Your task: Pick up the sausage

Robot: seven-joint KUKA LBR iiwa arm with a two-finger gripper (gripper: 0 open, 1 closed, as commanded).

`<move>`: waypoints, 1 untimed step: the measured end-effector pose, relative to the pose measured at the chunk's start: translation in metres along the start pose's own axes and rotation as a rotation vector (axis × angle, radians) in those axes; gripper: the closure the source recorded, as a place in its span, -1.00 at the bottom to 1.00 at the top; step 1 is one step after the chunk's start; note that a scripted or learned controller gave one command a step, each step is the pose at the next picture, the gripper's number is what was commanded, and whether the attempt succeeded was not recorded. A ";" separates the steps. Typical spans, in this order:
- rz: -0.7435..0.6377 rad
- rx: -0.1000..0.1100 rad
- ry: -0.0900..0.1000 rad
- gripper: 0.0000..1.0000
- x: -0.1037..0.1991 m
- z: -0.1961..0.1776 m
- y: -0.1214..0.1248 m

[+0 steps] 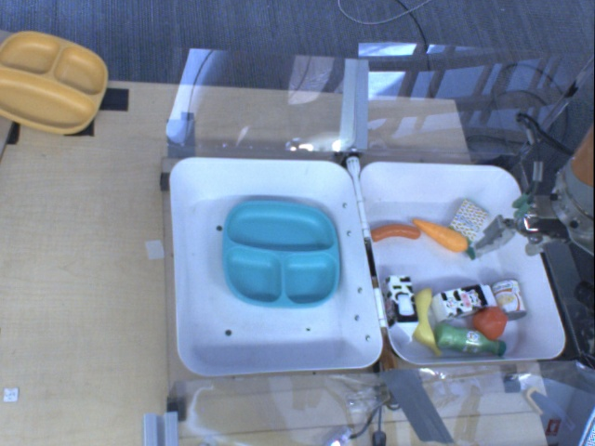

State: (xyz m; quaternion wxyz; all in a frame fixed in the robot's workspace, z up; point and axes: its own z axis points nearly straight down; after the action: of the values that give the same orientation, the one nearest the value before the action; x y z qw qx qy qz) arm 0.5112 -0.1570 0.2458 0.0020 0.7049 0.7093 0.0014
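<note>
Orange-red sausage [395, 233] lying flat near the left wall of the right bin [437, 179], one end almost touching the tip of a toy carrot [441, 235]. Just right of the carrot, a patterned packet [469, 218]. Gripper [491, 237] low over the bin's right side, beside the packet, well apart from the sausage; fingers slightly parted, nothing between them. Along the front wall, a cluster: black-and-white carton [400, 299], yellow banana [424, 319], second cow-print carton [463, 300], green bottle [469, 341], red tomato [490, 322], small can [508, 297]. Left bin [200, 203] holding a blue divided plate [280, 252]. Yellow divided plate [51, 77] on the bench at far left.
</note>
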 end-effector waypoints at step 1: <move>0.170 0.001 0.001 -1.00 -0.019 0.061 0.013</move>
State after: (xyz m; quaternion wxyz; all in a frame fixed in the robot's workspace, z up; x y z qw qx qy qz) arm 0.5244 -0.1757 0.1846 0.0011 0.7627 0.6468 0.0013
